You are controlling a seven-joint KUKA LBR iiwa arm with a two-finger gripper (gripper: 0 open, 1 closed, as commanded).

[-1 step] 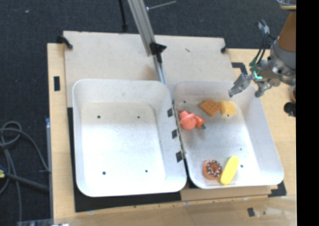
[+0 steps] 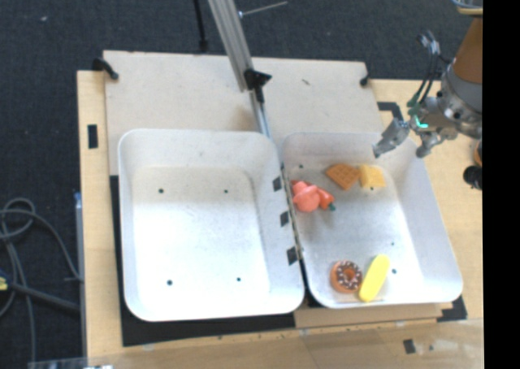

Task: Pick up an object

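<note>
Single fixed view, looking down on both bins. The two-finger gripper [image 2: 410,141] hangs above the far right corner of the right-hand shallow white plastic bin [image 2: 422,205], its two grey fingers splayed wide apart with nothing between them. No contact with any object.

All candidate objects lie in the right bin:
- pink soft-looking toy figure with a small green tip [image 2: 309,197], near the bin's left wall, about mid-depth.
- orange waffle-textured square piece [image 2: 343,175], toward the far edge.
- pale yellow block [image 2: 372,177], touching or just beside the waffle piece on its right; cannot tell which.
- brown ring doughnut with pink speckled icing [image 2: 346,276], near the front edge.
- yellow elongated rounded piece [image 2: 374,278], just beside the doughnut on its right, tilted.

Left-hand shallow white bin [image 2: 138,197] carries none of these.

Handling judgement: these look like toy food pieces, so probably light, stiff plastic or foam, not fragile, somewhat smooth. The pale yellow block is nearest the gripper and blocky, so its flat sides should suit a pinch. Risk: the waffle piece crowds its left side, so a finger may land on it or nudge both. The pink figure stands apart from the rest but is irregular, and the left wall limits finger room. The flat waffle and doughnut offer little height to grip.
</note>
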